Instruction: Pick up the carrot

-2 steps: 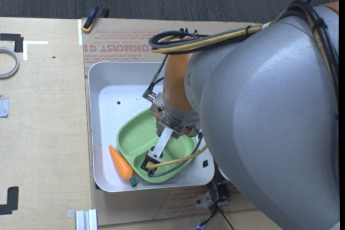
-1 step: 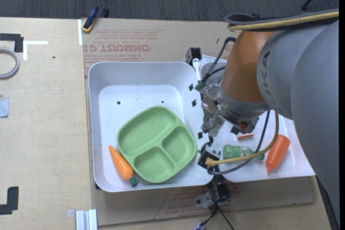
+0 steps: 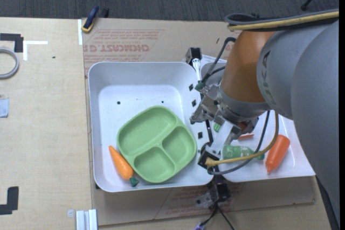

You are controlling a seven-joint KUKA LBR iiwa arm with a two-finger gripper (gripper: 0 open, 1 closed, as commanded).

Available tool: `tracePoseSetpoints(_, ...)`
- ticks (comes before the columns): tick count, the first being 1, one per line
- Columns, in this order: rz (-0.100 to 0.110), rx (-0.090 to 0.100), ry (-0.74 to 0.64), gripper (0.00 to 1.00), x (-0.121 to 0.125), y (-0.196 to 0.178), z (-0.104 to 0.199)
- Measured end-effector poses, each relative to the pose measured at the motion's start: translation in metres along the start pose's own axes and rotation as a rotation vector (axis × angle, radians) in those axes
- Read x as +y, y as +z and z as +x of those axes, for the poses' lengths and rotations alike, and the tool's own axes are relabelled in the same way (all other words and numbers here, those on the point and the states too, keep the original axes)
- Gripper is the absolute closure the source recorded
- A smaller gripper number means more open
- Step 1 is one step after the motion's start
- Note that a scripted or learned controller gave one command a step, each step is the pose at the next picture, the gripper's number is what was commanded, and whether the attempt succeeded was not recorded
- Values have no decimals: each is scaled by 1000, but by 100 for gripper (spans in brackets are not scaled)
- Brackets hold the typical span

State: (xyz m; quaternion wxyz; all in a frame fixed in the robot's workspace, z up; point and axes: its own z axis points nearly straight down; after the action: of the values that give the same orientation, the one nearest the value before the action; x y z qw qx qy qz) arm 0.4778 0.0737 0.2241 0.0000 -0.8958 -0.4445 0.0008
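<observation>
Carrot lying at plate's 8 o'clock; jaws hovering at 3 o'clock, cannot tell if apart.

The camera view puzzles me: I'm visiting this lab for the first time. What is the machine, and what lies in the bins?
One fixed camera looks down at a slant. The grey machine with the orange band is a robot arm, reaching in from the right. Its gripper, the grasping tool, hangs over the right bin. The left bin holds a green divided plate and, beside it, the carrot. Another orange thing lies in the right bin. I cannot see anything held.
</observation>
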Motion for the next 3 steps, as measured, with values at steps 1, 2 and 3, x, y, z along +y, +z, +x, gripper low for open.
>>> tracePoseSetpoints(1,0,-1,-218,0,107,-46,33)
tracePoseSetpoints(2,1,-1,-382,0,114,16,17)
tracePoseSetpoints(3,1,0,-354,0,153,32,-32)
